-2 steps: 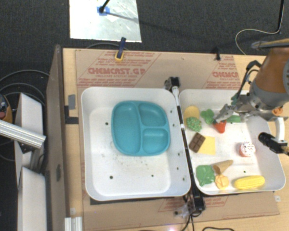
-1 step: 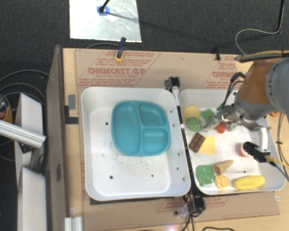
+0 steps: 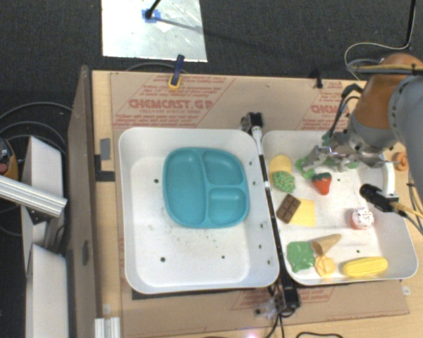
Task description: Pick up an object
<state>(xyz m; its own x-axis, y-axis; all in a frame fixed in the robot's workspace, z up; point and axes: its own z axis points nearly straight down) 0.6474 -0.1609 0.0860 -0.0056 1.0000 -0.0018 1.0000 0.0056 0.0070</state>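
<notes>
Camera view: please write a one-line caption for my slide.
Gripper over the right white bin of toy foods; teal divided plate in the left white bin.

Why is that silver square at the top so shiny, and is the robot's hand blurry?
In the camera view, the silver sheet bounces light back as glare; the gripper looks soft and smeared; the blue tray and yellow corn look evenly lit.

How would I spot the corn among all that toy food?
Look in the right-hand white bin, the one crowded with toy food. Follow its near edge to the right corner: the corn lies there on its side. It is the only long, all-yellow piece, right of a small ice-cream cone.
</notes>
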